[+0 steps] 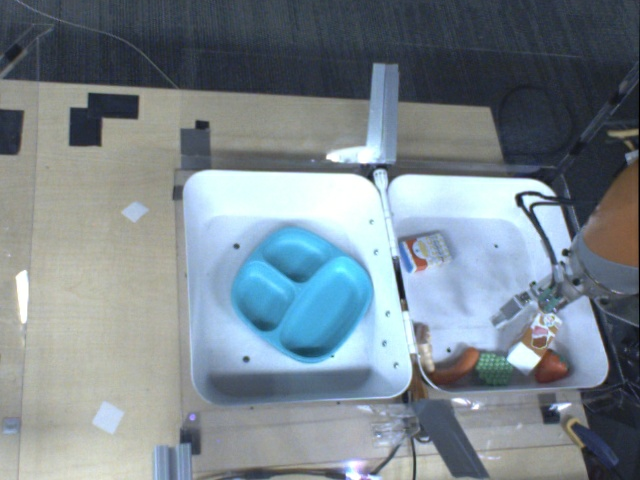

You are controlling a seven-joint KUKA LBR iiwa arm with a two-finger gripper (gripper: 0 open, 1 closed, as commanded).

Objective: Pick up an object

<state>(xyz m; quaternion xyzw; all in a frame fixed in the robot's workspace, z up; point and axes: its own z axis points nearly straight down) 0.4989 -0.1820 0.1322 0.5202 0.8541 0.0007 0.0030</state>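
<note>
Gripper (540, 306) low over right bin (480, 258), near-right corner, directly above toy-food cluster: orange-white piece (541, 336), white block (523, 356), green piece (492, 368), sausage (455, 365). Finger spread: cannot tell; nothing visibly held. Placement suggests grasp attempt. Blue divided tray (300, 293) in left bin (285, 288).
</note>
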